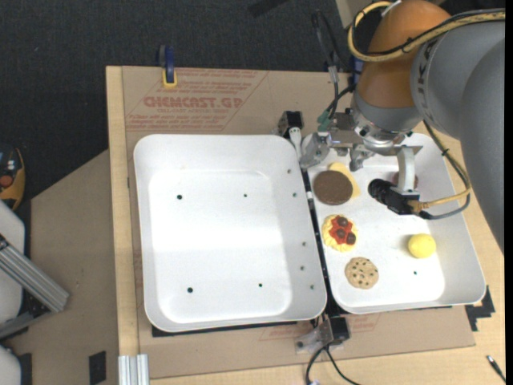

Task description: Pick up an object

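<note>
I read the brown round cookie (pixel 333 188) as the thing nearest the tool, so I start there. It lies flat on the floor of the right bin (pixel 449 283), at that bin's far left part, close to the wall it shares with the left bin (pixel 216 231). Just behind the cookie, partly covered by it, a pale yellow piece (pixel 342 169) peeks out.

The gripper (pixel 341 152) hangs just behind the cookie, over the far end of the right bin, and from my seat I cannot tell whether it is spread or closed; the metal parts there blur together. I see nothing lifted off the bin floor.

Nearer the camera than the brown cookie, along the same wall, lies a yellow round with red topping (pixel 340 233), like a small tart. Nearer still sits a chocolate chip cookie (pixel 361 273). To the right of the tart, well apart from the brown cookie, rests a yellow ball (pixel 422 246). To the right of the brown cookie a black fitting (pixel 389 196) with a cable hangs off the arm (pixel 401 62), whose orange band sits above the wrist.

The left bin lies on the cookie's other side, beyond the shared wall. Both bins rest on a brown board (pixel 200 95) with red print, a blue clamp (pixel 168 62) at its far edge.
</note>
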You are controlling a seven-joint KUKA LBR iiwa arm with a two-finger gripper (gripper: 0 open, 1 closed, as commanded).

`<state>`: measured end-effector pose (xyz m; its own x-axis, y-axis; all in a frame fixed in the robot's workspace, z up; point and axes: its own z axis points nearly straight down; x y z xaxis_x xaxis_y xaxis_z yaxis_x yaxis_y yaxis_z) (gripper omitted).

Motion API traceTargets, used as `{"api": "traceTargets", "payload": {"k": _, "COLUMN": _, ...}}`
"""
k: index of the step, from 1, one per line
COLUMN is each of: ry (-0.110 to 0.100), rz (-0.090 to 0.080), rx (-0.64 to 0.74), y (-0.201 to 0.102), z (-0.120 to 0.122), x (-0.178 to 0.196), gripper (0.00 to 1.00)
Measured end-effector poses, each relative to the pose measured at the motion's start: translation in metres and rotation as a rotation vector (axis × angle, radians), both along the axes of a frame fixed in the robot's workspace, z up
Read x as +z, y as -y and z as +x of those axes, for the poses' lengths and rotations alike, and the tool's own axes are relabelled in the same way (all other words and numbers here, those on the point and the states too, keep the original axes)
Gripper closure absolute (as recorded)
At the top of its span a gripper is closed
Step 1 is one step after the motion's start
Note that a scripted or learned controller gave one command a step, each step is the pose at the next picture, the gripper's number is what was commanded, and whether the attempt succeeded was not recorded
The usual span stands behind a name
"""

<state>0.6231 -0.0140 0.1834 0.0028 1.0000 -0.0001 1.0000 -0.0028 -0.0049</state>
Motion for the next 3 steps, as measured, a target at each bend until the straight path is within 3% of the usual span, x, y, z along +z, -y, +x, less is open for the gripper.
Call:
{"api": "traceTargets", "payload": {"k": 1, "ry": 0.002, "rz": -0.002, "rx": -0.003, "y": 0.056, "z": -0.014, "x": 0.002, "gripper": 0.00}}
{"api": "traceTargets", "payload": {"k": 2, "ry": 0.004, "rz": 0.003, "rx": -0.002, "y": 0.082, "z": -0.022, "x": -0.102, "gripper": 0.00}}
{"api": "traceTargets", "payload": {"k": 3, "ry": 0.017, "rz": 0.000, "rx": 0.009, "y": 0.032, "z": 0.000, "x": 0.009, "gripper": 0.00}}
